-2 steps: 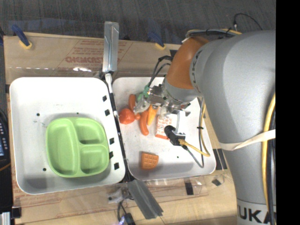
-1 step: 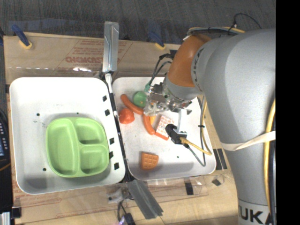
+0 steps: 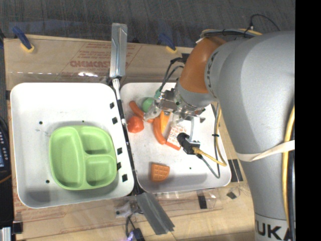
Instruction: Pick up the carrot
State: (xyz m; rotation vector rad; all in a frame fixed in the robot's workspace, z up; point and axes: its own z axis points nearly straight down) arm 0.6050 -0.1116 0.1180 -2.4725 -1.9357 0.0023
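Waffle, carrot in right bin

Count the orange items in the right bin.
3 clearly: a carrot below the gripper, a reddish-orange piece near the divider, and a waffle-like piece toward the front. The arm may hide others.

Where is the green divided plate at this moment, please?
The green plastic divided plate lies in the left white bin of the camera view, low in its middle, across the divider from the orange waffle-shaped toy.
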